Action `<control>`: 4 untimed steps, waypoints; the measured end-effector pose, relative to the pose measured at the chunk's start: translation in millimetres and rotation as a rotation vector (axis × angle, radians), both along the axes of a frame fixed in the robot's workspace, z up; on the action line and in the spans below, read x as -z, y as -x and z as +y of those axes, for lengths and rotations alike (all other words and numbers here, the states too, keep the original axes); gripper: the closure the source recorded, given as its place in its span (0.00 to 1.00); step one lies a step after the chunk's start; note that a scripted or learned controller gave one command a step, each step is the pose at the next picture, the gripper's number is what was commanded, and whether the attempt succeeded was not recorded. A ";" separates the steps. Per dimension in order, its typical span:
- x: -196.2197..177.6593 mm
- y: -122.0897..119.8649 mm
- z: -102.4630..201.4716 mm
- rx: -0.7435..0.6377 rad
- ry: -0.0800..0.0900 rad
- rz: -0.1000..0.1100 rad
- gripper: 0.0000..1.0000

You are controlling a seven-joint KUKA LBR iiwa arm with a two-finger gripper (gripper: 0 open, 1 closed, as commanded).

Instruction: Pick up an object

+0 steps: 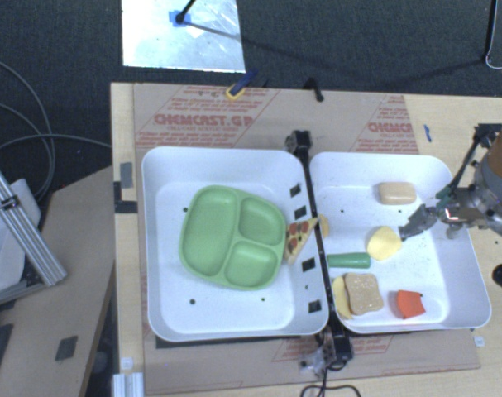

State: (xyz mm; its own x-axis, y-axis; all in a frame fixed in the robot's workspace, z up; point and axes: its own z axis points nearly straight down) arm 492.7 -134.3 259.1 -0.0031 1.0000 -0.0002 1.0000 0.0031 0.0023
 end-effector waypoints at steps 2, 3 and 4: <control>77.4 8.7 149.5 -0.006 -0.004 0.009 0.00; 64.0 4.6 145.3 0.002 -0.001 -0.002 1.00; 75.5 0.9 204.1 -0.007 -0.003 0.002 1.00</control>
